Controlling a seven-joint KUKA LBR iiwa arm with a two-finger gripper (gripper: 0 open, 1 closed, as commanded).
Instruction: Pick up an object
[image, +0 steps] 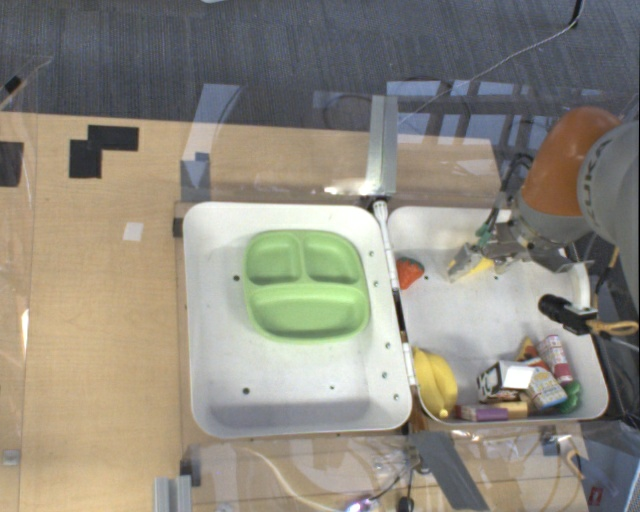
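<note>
Green divided plate (304, 284) sits centre-left in the left bin (215, 330). Red object (410, 271) lies at the right bin's (590, 400) left wall. Gripper (478, 258), upper centre-right, pinches a small yellow item (477, 266) at its tip; that shallow hold may slip during lift.

Tray (304, 284) in left bin (215, 400); banana (436, 380) in right bin (440, 235).

Yellow object (478, 265) between fingers (462, 262), right bin (440, 235)

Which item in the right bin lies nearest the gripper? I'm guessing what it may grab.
The red object by the bin divider, left of the gripper. The banana and the packages lie at the front edge.
</note>
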